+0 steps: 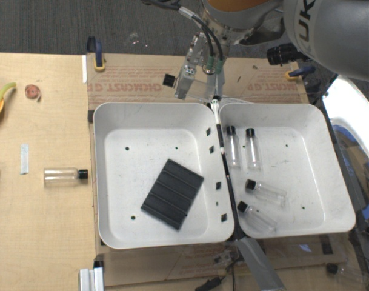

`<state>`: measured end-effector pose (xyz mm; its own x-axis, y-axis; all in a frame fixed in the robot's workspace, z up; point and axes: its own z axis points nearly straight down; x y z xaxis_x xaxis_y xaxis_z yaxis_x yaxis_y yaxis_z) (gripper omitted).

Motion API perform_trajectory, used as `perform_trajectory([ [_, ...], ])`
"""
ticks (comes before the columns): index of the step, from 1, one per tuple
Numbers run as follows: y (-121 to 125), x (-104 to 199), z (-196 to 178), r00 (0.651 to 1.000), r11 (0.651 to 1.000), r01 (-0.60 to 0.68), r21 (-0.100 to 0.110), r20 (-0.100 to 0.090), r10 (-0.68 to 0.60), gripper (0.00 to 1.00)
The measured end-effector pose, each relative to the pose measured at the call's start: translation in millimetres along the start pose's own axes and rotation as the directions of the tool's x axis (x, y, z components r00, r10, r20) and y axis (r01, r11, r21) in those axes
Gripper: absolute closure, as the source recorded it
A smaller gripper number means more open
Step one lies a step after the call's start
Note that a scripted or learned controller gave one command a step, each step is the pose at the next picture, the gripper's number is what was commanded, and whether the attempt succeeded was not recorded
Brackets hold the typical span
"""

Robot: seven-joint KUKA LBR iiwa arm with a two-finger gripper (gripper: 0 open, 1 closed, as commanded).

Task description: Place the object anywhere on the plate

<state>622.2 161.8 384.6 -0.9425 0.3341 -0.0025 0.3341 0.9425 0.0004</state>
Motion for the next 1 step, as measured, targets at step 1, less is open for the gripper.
perform_trajectory([
  [1, 11.7, 88.0, 76.8, 1.0, 1.0, -0.022, 0.002, -0.003, 0.022, 1.0],
])
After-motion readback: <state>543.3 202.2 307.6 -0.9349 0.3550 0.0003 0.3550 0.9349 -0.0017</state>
